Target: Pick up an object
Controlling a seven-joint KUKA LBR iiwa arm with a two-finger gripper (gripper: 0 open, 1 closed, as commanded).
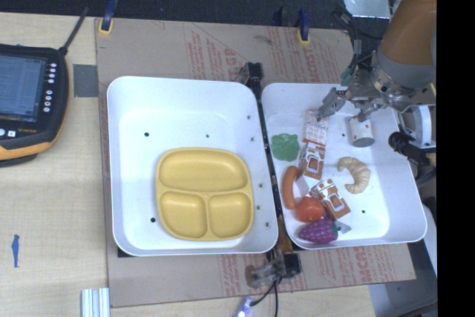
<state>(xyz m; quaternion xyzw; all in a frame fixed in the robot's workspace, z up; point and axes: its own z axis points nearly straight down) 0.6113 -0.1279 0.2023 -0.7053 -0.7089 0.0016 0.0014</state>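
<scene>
Croissant (355, 174) in right bin (386, 223), arm reaching from right, end effector (347, 105) spread, above snack packet (315, 136)

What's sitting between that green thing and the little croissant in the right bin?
Between the green piece and the croissant, the camera view shows an upright orange-and-white packet.

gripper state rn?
Gripper: open, holding nothing, over the right bin above the carton.
</scene>
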